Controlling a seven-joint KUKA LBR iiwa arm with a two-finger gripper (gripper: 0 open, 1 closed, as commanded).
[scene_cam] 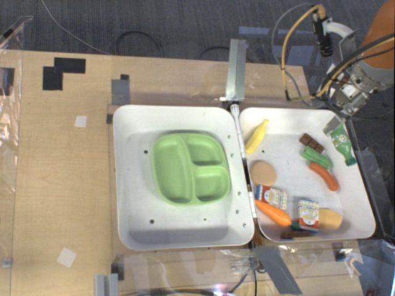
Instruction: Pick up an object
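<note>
The right bin (364,217) holds several toy foods: a yellow banana (256,135), a brown chocolate bar (311,143), a green pod (316,157), an orange sausage (324,176), a round brown cookie (263,173), a small carton (273,197), a carrot (272,213), a juice box (308,213) and a yellow block (331,219). A green packet (342,143) lies tilted at the bin's far right side. My gripper (336,124) hangs over the bin's far right corner, right above the packet's upper end. Whether it touches the packet cannot be made out.
The left bin (133,227) bears a green divided plate (188,168). A metal divider (237,79) stands between the bins at the back. Cables (290,36) loop behind the right bin beside the arm.
</note>
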